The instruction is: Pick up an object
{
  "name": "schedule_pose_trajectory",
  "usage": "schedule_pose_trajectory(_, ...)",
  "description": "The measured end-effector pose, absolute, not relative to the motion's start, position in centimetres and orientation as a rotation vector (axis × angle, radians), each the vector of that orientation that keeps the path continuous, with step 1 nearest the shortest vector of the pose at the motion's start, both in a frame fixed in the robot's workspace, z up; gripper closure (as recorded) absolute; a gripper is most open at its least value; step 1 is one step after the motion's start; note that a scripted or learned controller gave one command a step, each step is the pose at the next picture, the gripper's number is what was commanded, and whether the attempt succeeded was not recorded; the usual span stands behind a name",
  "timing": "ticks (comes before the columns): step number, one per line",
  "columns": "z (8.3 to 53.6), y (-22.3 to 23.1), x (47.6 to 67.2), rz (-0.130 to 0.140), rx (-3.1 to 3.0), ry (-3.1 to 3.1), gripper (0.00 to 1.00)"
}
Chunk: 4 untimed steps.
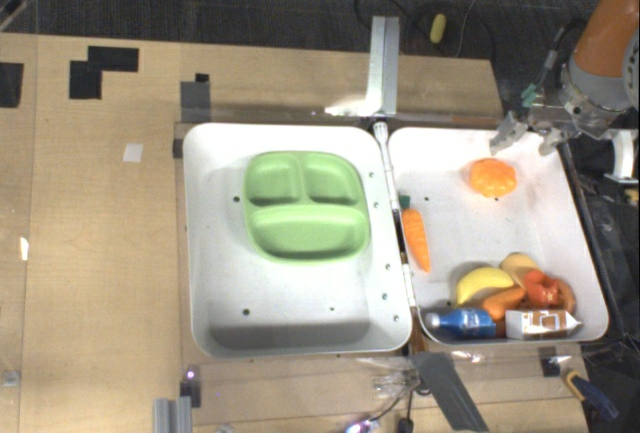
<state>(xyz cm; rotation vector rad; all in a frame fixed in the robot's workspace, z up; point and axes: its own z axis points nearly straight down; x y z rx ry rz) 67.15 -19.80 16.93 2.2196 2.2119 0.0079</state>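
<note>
Hovering: my gripper (528, 129) hangs over the far right corner of the right bin (450, 149), fingers spread apart, nothing between them.
Nearest target: the orange fruit (493, 177) lies alone on the bin floor, just beside and nearer the camera than my fingertips.
Other objects: a carrot (415, 239) rests against the dividing wall; a banana (482, 282), a blue bottle (462, 323), a white carton (541, 323) and small red and orange pieces crowd the near right corner.
Left bin: a green divided tray (304, 204) lies in it.
Risk: the fruit looks round and could roll away if one finger touches first.
Risk: descending this close to the far wall could catch the rim.
Risk: the cluttered corner invites a double grab or a slip.
</note>
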Motion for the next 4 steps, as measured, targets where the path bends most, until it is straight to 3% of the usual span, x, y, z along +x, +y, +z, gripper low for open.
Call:
schedule_pose_trajectory(1,8.8,-17.3,65.8,0.008,2.214,2.217,0.0)
schedule_pose_trajectory(2,10.1,-17.1,66.0,0.012,2.203,2.222,1.0)
schedule_pose_trajectory(3,8.8,-12.0,66.5,-0.009,1.819,2.567,1.0)
schedule_pose_trajectory(4,18.8,-4.8,66.3,0.01,1.795,2.569,1.0)
